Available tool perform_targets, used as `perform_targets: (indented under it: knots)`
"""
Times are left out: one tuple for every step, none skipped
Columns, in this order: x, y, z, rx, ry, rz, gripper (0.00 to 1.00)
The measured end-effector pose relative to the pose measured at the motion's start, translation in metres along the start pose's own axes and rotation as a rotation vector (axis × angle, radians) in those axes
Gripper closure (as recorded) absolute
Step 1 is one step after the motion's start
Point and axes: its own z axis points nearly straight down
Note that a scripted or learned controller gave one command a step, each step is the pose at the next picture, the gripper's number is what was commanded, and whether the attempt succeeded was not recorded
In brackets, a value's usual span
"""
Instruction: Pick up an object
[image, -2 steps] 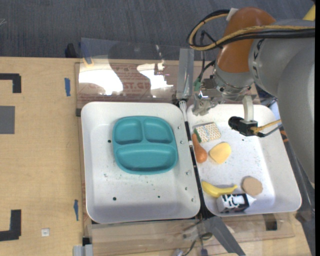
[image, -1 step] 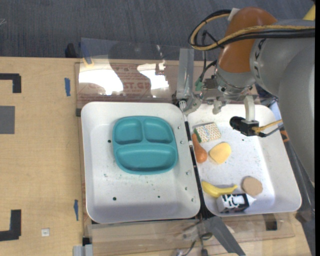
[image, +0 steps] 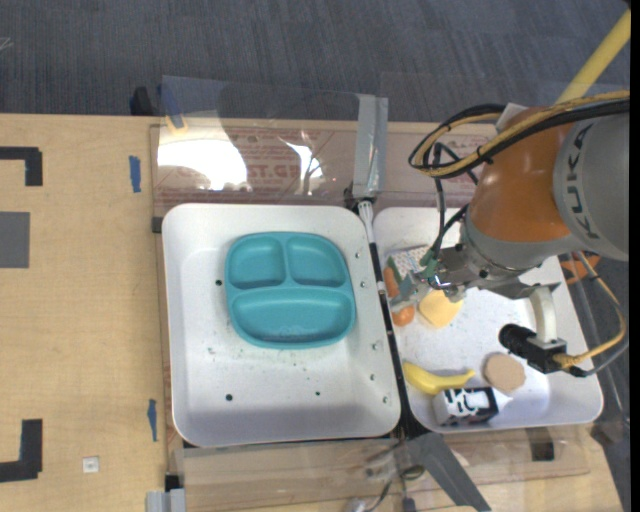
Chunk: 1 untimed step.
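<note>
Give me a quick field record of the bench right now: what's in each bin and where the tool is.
left bin: teal three-compartment plastic plate, compartments bare
right bin: yellow banana, pale yellow round piece, small orange piece, tan round piece, black-and-white small box
arm: over the right bin's far part
tool: low at the pale yellow round piece; grip state unclear
held object: none visibly held

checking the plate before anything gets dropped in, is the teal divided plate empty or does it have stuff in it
Empty. The teal divided plate lies flat in the left bin, and all three compartments show bare teal.
</note>
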Motion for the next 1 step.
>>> perform_targets:
  knots:
    - [-0.0462, 0.0130, 0.0005, -0.002, -0.002, 0.106, 0.00]
